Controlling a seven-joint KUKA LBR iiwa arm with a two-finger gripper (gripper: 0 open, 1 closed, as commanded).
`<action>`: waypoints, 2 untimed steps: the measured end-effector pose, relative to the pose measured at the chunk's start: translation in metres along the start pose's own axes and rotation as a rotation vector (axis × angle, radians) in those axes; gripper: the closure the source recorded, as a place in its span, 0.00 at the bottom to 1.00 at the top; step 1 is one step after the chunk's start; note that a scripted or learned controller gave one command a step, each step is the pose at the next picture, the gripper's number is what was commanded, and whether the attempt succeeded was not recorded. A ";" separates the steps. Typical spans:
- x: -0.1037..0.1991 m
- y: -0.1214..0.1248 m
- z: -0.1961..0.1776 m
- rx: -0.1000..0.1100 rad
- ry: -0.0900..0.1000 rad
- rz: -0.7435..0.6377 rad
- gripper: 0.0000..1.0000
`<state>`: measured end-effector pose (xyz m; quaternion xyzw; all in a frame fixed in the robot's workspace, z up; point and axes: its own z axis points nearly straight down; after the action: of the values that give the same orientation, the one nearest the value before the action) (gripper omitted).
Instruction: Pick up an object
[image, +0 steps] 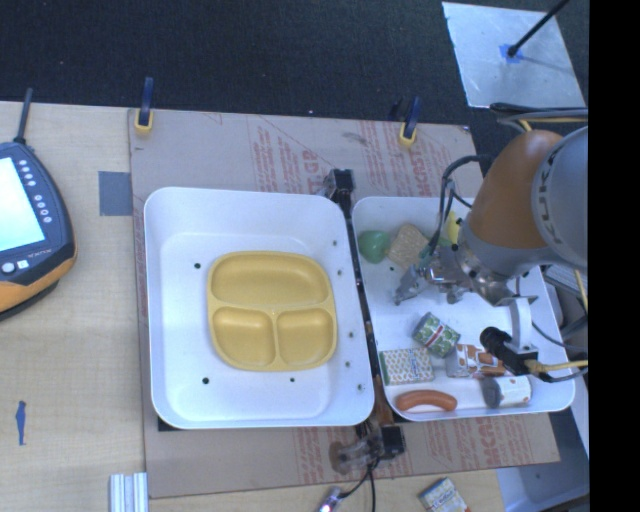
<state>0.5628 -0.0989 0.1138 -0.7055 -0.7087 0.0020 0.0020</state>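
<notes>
I'm lowering the claw (415, 283) into the right bin (560, 400), near the green ball (373, 245); its spread I cannot tell. Next I'm needing a centred grasp.

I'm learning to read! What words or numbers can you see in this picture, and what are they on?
None can be read.
Cardboard sheet: red print, too blurred.
Green can: label too small.
Green-and-white box: print too small.
Handheld screen: buttons too small.

Bins (160, 300) showing white; divided tray (271, 308) yellow; ball (373, 245) green; sausage (427, 402) orange-red; can (436, 334) green/white patt.; arm (520, 200) grey w/ orange band.
</notes>
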 end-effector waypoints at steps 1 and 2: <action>-0.005 -0.087 0.022 0.000 0.001 -0.002 0.00; 0.005 -0.046 0.023 -0.002 -0.001 -0.004 0.00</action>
<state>0.5169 -0.0942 0.0916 -0.7042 -0.7100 0.0017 0.0012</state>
